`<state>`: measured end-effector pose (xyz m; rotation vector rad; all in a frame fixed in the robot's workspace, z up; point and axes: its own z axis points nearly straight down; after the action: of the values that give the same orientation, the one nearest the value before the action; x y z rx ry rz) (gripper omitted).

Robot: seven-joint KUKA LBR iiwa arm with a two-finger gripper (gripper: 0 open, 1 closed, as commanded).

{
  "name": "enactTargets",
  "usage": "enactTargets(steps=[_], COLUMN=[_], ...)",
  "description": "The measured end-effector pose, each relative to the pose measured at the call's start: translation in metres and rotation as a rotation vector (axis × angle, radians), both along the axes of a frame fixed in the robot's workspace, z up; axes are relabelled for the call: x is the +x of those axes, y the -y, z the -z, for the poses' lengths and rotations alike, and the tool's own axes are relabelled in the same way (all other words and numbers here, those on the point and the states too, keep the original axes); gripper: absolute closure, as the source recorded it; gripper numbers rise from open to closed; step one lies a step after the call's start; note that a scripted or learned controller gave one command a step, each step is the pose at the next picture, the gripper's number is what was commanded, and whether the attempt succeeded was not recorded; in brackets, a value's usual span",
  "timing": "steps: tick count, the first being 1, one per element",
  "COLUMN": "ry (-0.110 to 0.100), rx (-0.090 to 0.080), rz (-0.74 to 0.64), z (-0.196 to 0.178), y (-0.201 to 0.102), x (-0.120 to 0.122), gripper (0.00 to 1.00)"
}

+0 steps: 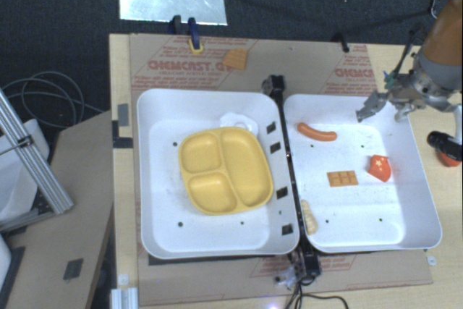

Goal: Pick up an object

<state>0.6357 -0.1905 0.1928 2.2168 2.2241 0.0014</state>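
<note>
End effector: the end effector (pixel 376 106) sits over the far right corner of the right bin (pixel 416 155); whether it is released or clenched cannot be told, and nothing shows in it.
Progress: judged at the approach stage; no object is lifted, so the whole pick is left.
Candidates: sausage (pixel 317 132) near the bin's far left, closest to the tool; orange piece (pixel 380 167) at mid-right; waffle (pixel 342 178) just left of it; a pale piece (pixel 308 216) against the left wall.
Edges: the pale piece hugs the wall, a poor target; sausage, waffle and orange piece lie well apart on open floor.
Left bin: the left bin (pixel 155 155) carries a yellow tray (pixel 225 170).
Desk: the desk (pixel 304 61) beyond the bins is mostly open.
</note>
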Motion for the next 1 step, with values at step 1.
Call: enactTargets(steps=[1], ry=[-0.007], rx=[0.001], rz=[0.004], z=[0.1143], y=[0.0165], x=[-0.0308], gripper=[0.00])
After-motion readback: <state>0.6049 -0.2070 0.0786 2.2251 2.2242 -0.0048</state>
